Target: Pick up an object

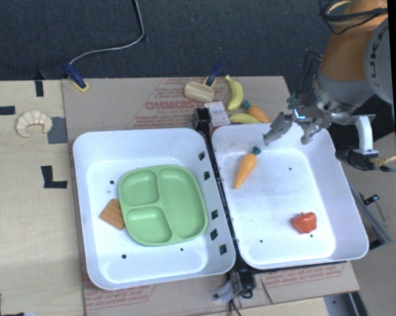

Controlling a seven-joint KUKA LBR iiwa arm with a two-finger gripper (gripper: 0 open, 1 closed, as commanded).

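The gripper [292, 130] hangs over the far right corner of the right bin [339, 242], its two fingers spread apart with nothing between them. Just to its left, apart from the fingertips, a carrot [245, 169] lies on the bin floor with its green top pointing toward the gripper. A red tomato [304, 222], or something much like one, sits well apart near the front right of the same bin. The left bin [97, 262] holds a green divided plate [163, 205] with an orange cracker [112, 214] tucked at its left edge, touching it. Behind the bins, on the cardboard, lie two bananas [235, 94], a bread roll [198, 90] and a small box [216, 113]. A croissant [34, 122] rests far left on the bench.
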